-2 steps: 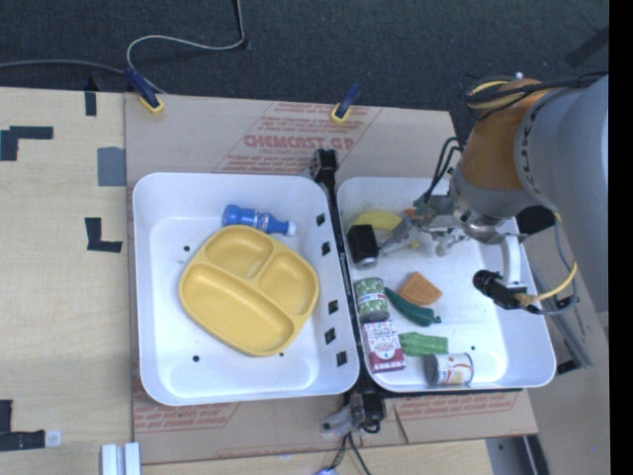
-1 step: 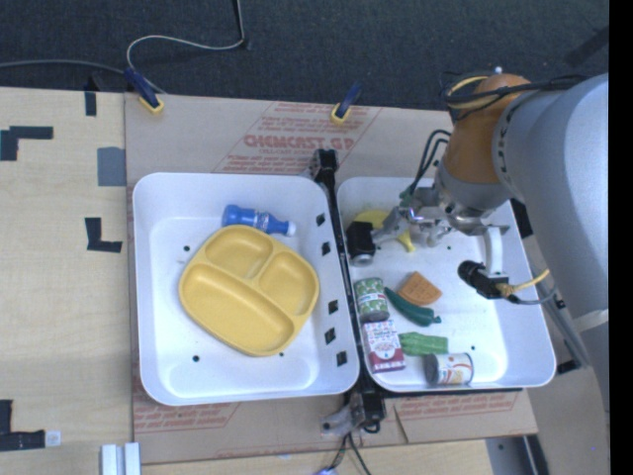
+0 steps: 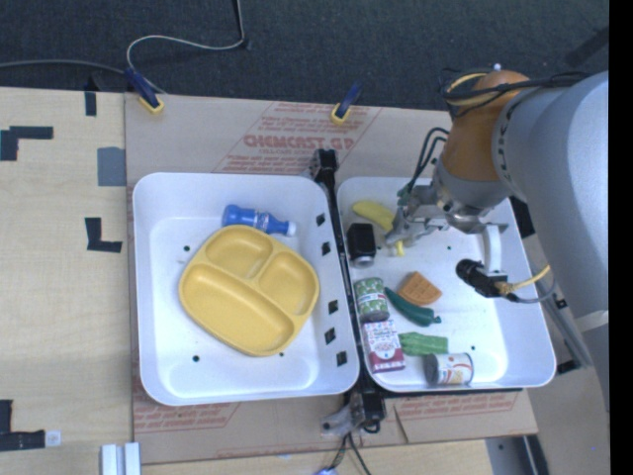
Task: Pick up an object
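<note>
Reaching in from the right, wrist bent low over the right bin (image 3: 534,364). Pincer (image 3: 404,228) beside the banana (image 3: 372,212); grip state impossible to tell.

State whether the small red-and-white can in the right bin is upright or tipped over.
Tipped over. The small red-and-white can lies on its side on the right bin's floor, its dark round end facing left.
</note>
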You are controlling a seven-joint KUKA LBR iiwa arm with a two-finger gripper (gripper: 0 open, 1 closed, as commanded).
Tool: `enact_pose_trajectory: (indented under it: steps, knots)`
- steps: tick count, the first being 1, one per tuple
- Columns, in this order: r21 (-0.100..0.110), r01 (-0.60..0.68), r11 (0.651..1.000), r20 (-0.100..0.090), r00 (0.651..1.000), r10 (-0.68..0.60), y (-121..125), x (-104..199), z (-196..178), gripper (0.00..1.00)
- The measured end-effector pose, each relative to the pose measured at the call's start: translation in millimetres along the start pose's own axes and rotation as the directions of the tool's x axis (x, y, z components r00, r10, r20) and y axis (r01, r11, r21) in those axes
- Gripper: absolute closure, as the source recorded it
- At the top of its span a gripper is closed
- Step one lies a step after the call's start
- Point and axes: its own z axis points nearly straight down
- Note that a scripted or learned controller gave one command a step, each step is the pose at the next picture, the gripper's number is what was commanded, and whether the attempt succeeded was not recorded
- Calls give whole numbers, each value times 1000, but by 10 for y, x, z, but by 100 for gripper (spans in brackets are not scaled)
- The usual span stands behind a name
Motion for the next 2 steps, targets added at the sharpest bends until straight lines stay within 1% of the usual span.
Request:
enact_pose_trajectory:
  steps: [1, 2]
  knots:
    - [2, 1, 1000, -1, 1000, -1, -3, 6, -90, 100]
    - [2, 6, 1000, -8, 1000, -6, 407, 322, -804, 100]
